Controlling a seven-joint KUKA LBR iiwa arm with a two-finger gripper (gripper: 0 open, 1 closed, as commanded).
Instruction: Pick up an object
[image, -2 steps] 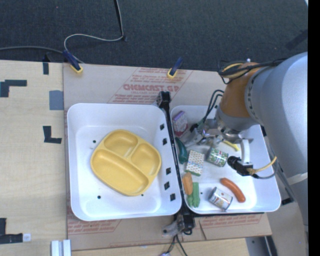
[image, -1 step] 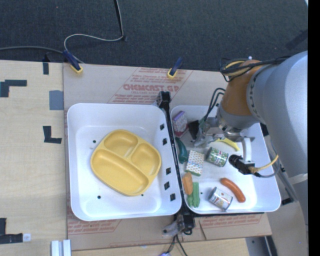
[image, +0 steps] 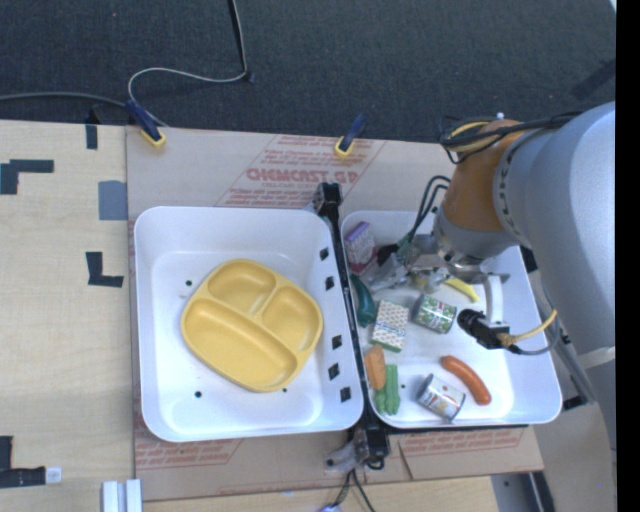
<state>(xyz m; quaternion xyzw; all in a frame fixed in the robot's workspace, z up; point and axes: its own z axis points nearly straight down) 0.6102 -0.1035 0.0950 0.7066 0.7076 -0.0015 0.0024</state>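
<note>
Jaws (image: 405, 262) state unclear; arm (image: 545, 190) reaches down from right into right bin (image: 530, 395).

Wooden bench (image: 60, 300), cardboard sheet (image: 230, 180) on it; two white bins (image: 160, 320) side by side on the cardboard

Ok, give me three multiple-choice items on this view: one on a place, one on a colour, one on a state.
1. Where does the divided plate lie?
A. in the left bin
B. in the right bin
C. on the cardboard

2. What colour is that plate?
A. red
B. yellow
C. blue

3. How does the sausage lie?
A. flat on the bin floor
B. lifted in the claw
C. on the plate

Answers: 1 A, the plate sits on the left bin's floor. 2 B, it is yellow all over. 3 A, it rests near the right bin's front, apart from the claw, which hangs over that bin's back part.
</note>
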